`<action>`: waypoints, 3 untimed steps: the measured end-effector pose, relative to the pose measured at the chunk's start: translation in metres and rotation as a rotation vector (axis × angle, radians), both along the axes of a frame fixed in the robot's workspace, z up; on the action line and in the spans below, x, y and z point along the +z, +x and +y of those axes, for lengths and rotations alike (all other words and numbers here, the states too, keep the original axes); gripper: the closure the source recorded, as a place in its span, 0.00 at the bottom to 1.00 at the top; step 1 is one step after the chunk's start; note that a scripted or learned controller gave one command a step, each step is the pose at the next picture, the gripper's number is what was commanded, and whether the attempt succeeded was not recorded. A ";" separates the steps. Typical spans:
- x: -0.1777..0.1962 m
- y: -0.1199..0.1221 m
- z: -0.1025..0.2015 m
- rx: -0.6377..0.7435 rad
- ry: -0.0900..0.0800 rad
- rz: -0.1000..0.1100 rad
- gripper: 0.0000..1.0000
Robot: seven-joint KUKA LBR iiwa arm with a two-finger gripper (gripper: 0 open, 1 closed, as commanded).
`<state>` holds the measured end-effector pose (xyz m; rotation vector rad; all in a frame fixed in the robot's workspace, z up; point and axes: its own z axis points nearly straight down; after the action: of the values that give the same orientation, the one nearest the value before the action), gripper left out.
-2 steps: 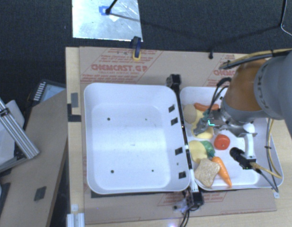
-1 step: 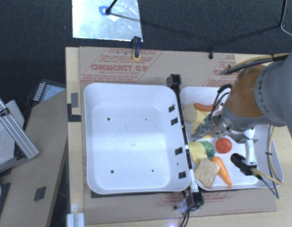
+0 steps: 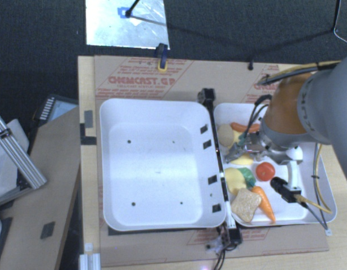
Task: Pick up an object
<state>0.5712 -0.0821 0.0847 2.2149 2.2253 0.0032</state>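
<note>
At right of frame, the tool (image 3: 239, 151) sits low in the right bin (image 3: 325, 176) among toy food; its state cannot be told.

Smooth glossy white plastic bins (image 3: 156, 167), matt brown cardboard sheet (image 3: 179, 77), dark rough carpet (image 3: 246, 16)

Dark carpeted floor (image 3: 246, 21) surrounds the brown surface (image 3: 145, 75), printed with red lettering. A shiny metal sheet (image 3: 127, 14) lies on the floor beyond it. At left, aluminium framing (image 3: 16, 156) crosses a lower board (image 3: 46, 207).
</note>
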 end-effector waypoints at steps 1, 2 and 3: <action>0.012 0.001 0.000 0.000 0.001 -0.002 1.00; 0.011 0.001 0.000 -0.001 0.001 -0.002 0.00; -0.001 -0.014 -0.016 -0.005 0.000 0.003 0.00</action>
<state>0.5570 -0.0982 0.0841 2.2218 2.2214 -0.0010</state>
